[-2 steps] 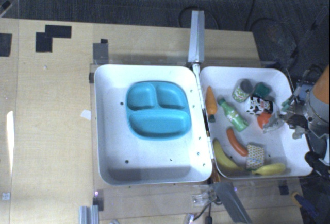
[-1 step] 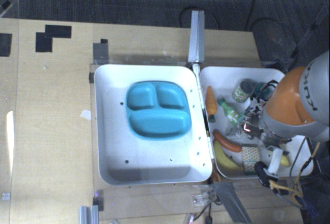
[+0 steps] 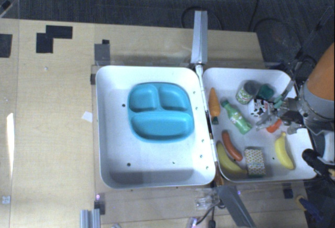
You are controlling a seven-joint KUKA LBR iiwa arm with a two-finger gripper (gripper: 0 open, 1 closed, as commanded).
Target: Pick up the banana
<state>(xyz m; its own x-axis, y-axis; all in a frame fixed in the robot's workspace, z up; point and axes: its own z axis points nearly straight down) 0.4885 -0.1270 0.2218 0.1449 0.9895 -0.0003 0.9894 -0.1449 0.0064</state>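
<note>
Bananas are seen lying in the right bin (image 3: 303, 172): one (image 3: 283, 152) near its front right corner, its long axis running roughly front to back with a slight curve, and a second (image 3: 228, 159) at the front left, slanted and partly covered by a sausage (image 3: 232, 146). No lifting has been done yet, so the whole pick appears to remain. Farther back, the hand (image 3: 280, 111) is poised low over the bin beyond the right banana, and how wide it is spread cannot be told.

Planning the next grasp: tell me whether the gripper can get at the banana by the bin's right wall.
Probably yes. That banana lies apart from other items, its top uncovered, just below the gripper. The right bin's wall sits close, which might crowd one finger.
</note>
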